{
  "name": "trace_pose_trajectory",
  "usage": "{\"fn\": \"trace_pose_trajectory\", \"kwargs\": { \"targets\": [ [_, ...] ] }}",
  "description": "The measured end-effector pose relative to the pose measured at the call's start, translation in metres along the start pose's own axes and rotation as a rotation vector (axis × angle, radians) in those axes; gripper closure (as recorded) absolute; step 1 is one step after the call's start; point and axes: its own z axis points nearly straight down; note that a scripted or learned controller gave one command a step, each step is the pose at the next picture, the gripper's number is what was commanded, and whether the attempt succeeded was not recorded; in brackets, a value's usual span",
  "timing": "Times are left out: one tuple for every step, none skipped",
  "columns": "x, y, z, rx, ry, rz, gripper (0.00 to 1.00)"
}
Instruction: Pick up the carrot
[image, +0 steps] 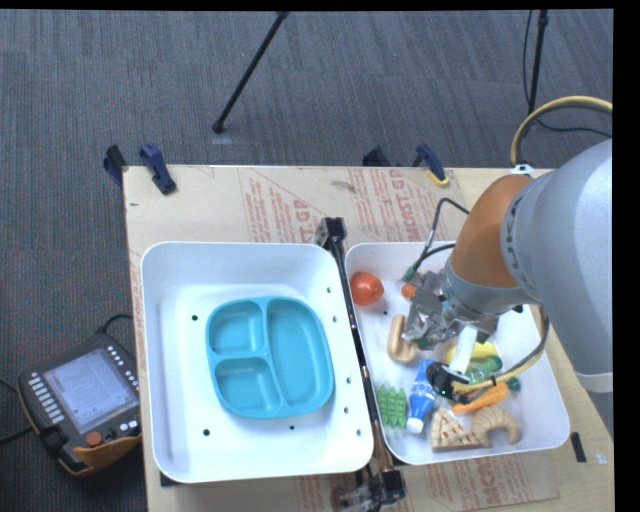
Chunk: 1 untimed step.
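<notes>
Two white bins (160, 300); carrot (482, 399) lies in right one, pincer (432, 330) above, opening cannot tell; cardboard print unreadable.

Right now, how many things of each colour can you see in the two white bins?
Blue: 2, the divided plate and a small bottle
Orange: 1, the carrot
Red: 1, a tomato
Green: 1, a bumpy toy
Yellow: 1, a piece partly under the arm
Tan: 3, a bread roll, a wedge, a croissant
Total: 9 that I can make out; the arm hides some.
</notes>
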Motion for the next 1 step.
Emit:
{"fn": "trace_pose_trajectory", "kwargs": {
  "targets": [
    [-0.0001,-0.0001,0.0001,0.0,0.0,0.0,0.0]
  ]
}}
